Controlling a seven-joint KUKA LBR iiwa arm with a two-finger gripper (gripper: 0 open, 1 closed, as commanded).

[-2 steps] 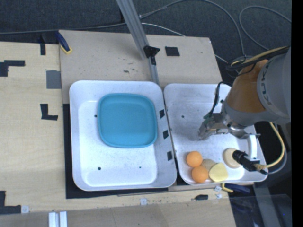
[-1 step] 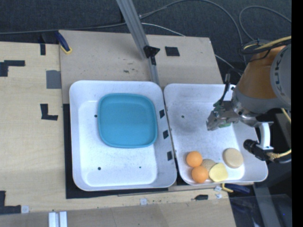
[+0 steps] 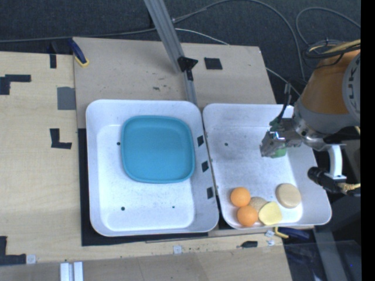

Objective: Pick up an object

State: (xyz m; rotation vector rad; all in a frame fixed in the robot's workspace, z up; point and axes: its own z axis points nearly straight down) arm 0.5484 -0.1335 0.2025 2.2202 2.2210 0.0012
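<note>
A small green object (image 3: 280, 152) sits just under the gripper (image 3: 273, 149) at the right bin's (image 3: 234, 122) far right; whether it is clasped I cannot tell. This looks like the grasp stage, so the next move calls for a straight lift. Two orange balls (image 3: 239, 196) lie nearer, the blue plate (image 3: 157, 148) left.

The blue plate (image 3: 157, 148) looks smooth matt plastic, both white bins (image 3: 105, 215) scuffed plastic, the bench (image 3: 35, 174) bare plywood.

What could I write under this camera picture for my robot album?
Gripper low over the right bin; orange balls clustered at its near edge, blue plate in the left bin.
</note>
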